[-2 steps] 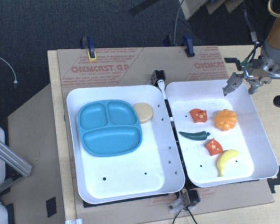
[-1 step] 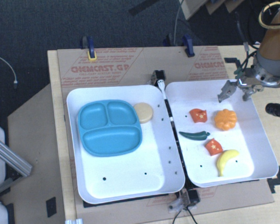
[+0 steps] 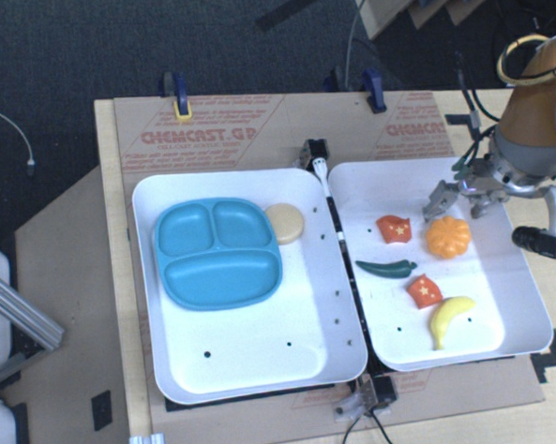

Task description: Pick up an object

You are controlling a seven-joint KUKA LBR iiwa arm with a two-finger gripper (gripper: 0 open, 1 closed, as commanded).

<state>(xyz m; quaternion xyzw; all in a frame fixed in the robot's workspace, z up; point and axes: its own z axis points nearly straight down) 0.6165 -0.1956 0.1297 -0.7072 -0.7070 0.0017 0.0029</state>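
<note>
- Where the arm enters from the right, its upper part is cut off by the picture edge, so I see the orange band and the grey wrist but not more.
- The gripper stands with its two fingers spread apart and nothing between them; it hangs above the right bin, just over the orange pumpkin.
- Small red pieces are hard to name: one red piece lies left of the pumpkin, a second red piece lies lower, near the yellow banana.
- A dark green pepper lies between the two red pieces.
- The left bin holds a blue divided plate and, touching its right upper corner, a pale round disc.
- Both bins rest on a brown cardboard sheet with red printed letters, fixed with blue clamps at the far edge.
- Dark carpet surrounds the bench, with cables on it.
</note>
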